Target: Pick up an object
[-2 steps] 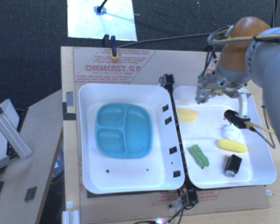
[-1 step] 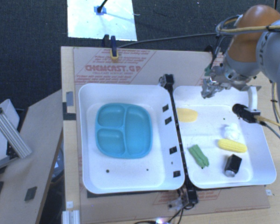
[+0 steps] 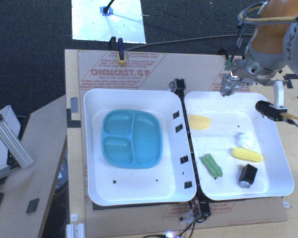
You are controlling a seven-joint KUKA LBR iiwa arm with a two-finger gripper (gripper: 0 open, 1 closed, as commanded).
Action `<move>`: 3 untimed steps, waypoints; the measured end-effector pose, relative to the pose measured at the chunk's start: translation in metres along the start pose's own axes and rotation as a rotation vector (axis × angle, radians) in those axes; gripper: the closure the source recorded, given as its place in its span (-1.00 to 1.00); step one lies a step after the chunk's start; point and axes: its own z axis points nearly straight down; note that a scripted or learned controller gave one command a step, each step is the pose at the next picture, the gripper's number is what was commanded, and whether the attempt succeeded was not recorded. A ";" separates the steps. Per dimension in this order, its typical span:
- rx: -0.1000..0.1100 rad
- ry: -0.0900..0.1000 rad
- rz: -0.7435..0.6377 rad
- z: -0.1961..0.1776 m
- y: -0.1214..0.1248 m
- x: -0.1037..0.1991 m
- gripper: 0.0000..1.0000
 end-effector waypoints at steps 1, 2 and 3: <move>0.004 0.002 -0.005 -0.006 -0.002 0.047 1.00; 0.005 0.003 -0.006 -0.007 -0.001 0.104 1.00; 0.006 0.003 -0.005 -0.009 -0.016 0.158 1.00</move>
